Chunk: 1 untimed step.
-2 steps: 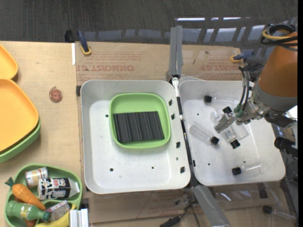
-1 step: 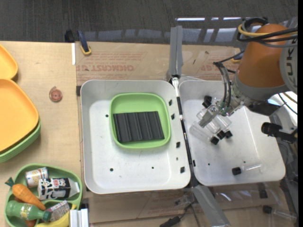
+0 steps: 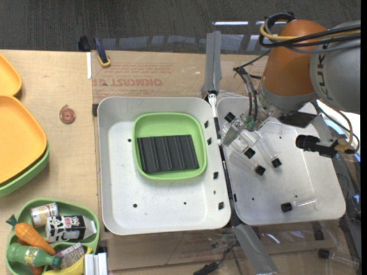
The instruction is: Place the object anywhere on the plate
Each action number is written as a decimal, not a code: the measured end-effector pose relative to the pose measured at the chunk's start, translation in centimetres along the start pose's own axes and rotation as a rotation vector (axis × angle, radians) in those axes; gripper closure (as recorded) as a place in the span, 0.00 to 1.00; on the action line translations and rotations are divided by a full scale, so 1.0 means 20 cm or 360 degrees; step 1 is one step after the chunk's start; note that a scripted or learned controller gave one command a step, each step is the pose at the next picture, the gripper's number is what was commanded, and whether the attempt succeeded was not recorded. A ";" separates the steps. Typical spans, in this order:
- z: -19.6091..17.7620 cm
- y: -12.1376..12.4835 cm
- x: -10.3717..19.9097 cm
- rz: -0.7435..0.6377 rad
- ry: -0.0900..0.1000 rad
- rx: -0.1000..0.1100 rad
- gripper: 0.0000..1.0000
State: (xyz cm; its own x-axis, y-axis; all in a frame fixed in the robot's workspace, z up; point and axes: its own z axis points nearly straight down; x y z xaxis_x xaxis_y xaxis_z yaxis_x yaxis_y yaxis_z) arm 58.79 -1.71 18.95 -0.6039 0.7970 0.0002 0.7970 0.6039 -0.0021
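A dark grey mat (image 3: pixel 168 153) is lying flat inside the plate (image 3: pixel 169 119). It is a rectangle with slightly rounded corners. Its matt surface is running in parallel ridges from twelve to six o'clock. It is covering most of the plate's floor and staying within the raised rim on all sides.

The plate is a smooth, pale green rounded square with a broad lip. It is sitting in the left bin (image 3: pixel 160 202), toward twelve o'clock of that bin's middle. Bare white floor is showing at six and nine o'clock of the plate. At three o'clock its rim is coming close to the bin wall.

Across that wall, at three o'clock from the plate, the gripper (image 3: pixel 243 137) is hanging low over the right bin (image 3: pixel 309 176), near the bin's nine o'clock edge. Its clear, glassy parts are blurring into the white floor, so I cannot tell whether the pincer is apart or together. Nothing is visibly clamped in it. The grey arm (image 3: pixel 292 56) with its glossy orange band is reaching in from two o'clock.

Both bins are resting on a brown cardboard sheet (image 3: pixel 143 79) over the pale wooden bench. At nine o'clock, stacked orange dishes (image 3: pixel 20 133) are overlapping the view's edge. At seven o'clock a green bowl (image 3: pixel 74 205) is holding toy groceries.
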 end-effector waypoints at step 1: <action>0.00 0.00 0.00 0.0000 0.0000 0.0000 0.00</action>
State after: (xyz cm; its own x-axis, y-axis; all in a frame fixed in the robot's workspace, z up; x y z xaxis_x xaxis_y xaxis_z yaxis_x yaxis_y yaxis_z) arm 58.80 -1.74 18.97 -0.6038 0.7971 0.0000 0.7971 0.6038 -0.0018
